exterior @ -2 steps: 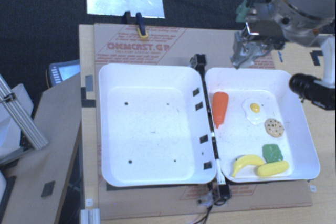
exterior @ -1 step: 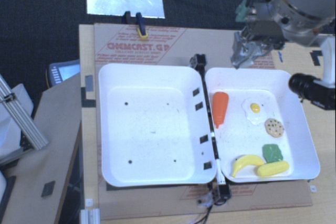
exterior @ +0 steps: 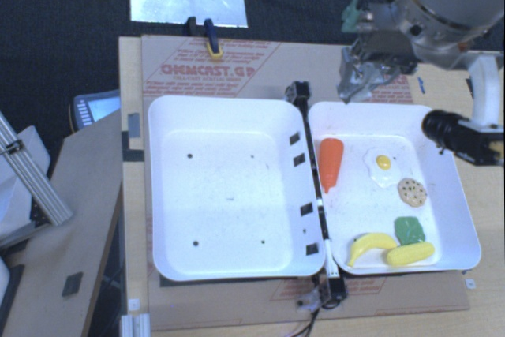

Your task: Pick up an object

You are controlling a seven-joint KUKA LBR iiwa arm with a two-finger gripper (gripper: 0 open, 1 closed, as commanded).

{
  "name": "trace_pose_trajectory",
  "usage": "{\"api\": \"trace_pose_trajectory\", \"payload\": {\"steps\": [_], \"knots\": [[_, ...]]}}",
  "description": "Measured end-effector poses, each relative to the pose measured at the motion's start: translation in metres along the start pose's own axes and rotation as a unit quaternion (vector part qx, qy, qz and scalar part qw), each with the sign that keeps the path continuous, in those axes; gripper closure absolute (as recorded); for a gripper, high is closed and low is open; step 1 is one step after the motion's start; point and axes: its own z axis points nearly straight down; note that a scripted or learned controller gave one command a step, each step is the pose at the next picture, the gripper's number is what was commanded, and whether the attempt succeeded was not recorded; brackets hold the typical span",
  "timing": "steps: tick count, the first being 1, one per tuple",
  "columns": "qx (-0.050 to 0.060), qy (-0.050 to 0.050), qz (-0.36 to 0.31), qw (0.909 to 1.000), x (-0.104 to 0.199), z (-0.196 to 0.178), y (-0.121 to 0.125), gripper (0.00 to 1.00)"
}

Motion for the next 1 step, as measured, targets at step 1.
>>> {"api": "trace_pose_trajectory", "payload": {"steps": [1], "knots": [[0.000,0.000,0.000,1.0000,0.0119,0.0000,0.0000,1.00]]}}
